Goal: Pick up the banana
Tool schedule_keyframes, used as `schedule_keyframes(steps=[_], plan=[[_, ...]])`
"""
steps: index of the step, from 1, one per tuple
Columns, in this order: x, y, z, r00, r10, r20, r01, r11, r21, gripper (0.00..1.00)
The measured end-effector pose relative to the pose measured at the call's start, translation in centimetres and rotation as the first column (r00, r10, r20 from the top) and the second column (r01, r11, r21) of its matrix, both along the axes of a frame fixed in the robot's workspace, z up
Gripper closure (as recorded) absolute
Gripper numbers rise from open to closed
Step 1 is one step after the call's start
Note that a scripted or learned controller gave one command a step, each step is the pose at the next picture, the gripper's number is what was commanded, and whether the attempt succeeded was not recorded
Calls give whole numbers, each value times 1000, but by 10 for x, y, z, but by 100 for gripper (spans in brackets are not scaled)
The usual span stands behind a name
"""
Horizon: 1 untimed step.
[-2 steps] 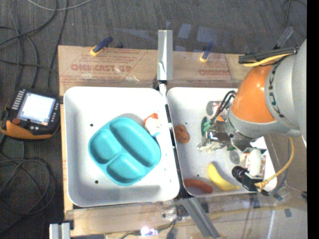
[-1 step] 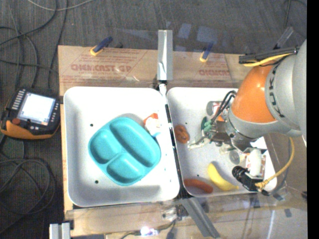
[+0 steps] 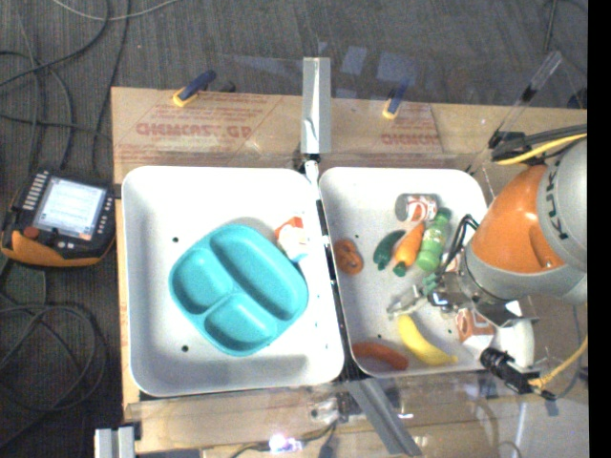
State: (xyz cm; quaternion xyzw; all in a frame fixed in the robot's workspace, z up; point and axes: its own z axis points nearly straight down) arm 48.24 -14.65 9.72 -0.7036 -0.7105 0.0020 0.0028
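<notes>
Risk first: easy to snag the wrong item, given the crowding. Banana [image 3: 423,342] lies in the right bin [image 3: 368,218], near the front wall, slanting from upper left to lower right, with a sausage [image 3: 380,354] just beside its lower left and a small red-and-white packet [image 3: 471,326] close on the right. Could slip sideways on the smooth curved skin if pinched off-centre, or get nudged against the front wall and pinned there. Could also catch the sausage along with it, or close on the bin floor if lowered too far.

Gripper [image 3: 420,299] hangs just above the banana's upper end, metal fingers pointing left, seemingly parted a little, though hard to judge from this angle. Nothing visible between them; not touching the banana as far as can be told. Carrot [image 3: 408,244], green bottle [image 3: 432,239] and can [image 3: 416,206] clustered just behind, near enough to be knocked by the wrist. Teal plate [image 3: 239,287] in the left bin, well apart.
</notes>
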Motion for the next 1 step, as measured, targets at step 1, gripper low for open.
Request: schedule_keyframes(steps=[1], plan=[[0, 1, 6, 1000, 0, -5, 0, 1000, 3, 100]])
